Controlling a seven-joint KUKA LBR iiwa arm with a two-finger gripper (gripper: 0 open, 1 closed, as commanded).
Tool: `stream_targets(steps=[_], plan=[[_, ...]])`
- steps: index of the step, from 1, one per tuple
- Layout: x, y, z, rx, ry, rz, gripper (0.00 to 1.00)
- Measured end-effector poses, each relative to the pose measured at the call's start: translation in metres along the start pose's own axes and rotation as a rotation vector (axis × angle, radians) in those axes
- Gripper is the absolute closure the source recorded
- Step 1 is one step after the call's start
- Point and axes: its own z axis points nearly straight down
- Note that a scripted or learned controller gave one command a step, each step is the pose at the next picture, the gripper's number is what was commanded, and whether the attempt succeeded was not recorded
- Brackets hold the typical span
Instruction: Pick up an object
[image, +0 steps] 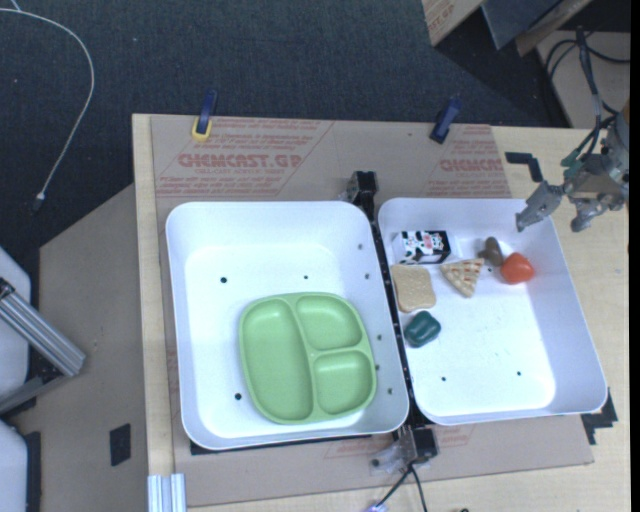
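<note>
The right bin (500, 360) holds several small objects along its upper left: a black-and-white block (423, 245), a tan bread slice (413, 287), a dark green piece (422, 328), a tan ridged wedge (464, 276), a brown lump (492, 250) and a red-orange ball (516, 268). My gripper (560, 212) hangs over the bin's upper right corner, above and to the right of the red-orange ball. Its fingers are spread open with nothing between them.
The left bin (200, 260) contains a light green divided plate (305, 355) in its lower half. A black clamp (362, 185) sits between the bins at the far edge. Blue clips (445, 120) hold the cardboard at the bench's back.
</note>
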Motion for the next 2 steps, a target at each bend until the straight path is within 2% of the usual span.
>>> stream_targets(steps=[1,2], plan=[[0.001,0.002,-0.008,-0.013,-0.003,-0.004,0.0],[-0.004,0.005,0.037,-0.008,-0.002,-0.003,0.0]])
